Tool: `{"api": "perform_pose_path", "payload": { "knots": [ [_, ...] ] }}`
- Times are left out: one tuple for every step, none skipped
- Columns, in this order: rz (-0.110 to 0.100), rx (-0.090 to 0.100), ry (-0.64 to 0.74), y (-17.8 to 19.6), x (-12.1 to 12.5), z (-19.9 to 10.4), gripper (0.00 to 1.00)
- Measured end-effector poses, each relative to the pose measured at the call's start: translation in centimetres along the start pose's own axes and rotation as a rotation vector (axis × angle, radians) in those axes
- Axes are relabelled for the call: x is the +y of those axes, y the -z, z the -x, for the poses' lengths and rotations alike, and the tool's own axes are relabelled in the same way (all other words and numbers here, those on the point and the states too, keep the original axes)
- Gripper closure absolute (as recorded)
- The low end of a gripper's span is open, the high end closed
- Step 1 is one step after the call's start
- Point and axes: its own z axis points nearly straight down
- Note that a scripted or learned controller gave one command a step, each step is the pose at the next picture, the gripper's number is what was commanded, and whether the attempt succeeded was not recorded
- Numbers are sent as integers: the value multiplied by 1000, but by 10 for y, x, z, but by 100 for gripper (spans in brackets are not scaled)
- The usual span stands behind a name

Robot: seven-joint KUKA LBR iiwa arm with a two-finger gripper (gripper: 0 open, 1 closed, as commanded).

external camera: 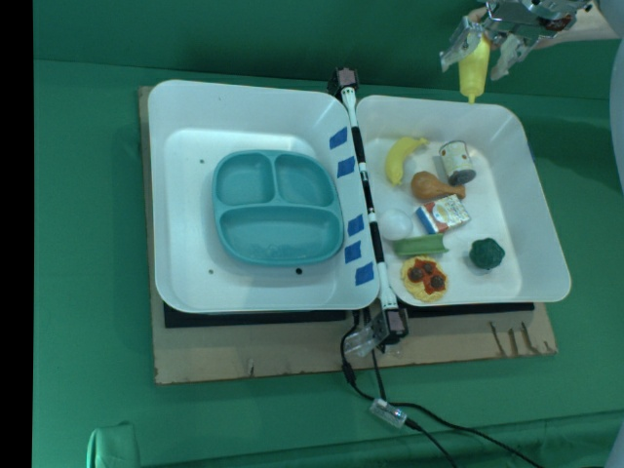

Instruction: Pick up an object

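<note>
Teal divided plate in left bin; cardboard sheet beneath; cables in front.

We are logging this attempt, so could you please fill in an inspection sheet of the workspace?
Surface: two white bins side by side on cardboard over green cloth.
Job's things: yellow bottle between the gripper's fingers, lifted above the right bin's far rim.
Clutter: right bin holds banana, can, drumstick, egg, small carton, green stick, broccoli, pizza; left bin holds teal tray.
Grippers: gripper shut on the bottle.
Cables: black cables run from the bins' divider off the near edge.
Surroundings: green backdrop.
</note>
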Motion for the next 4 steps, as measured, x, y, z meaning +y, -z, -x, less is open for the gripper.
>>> {"api": "perform_pose_path", "payload": {
  "knots": [
    [-14, 3, -2, -121, -2, 22, 0],
    [-23, 0, 3, -158, -1, 19, 0],
    [-32, -2, 0, -150, -3, 20, 100],
    [2, 5, 3, -29, 1, -29, 100]
  ]
}}
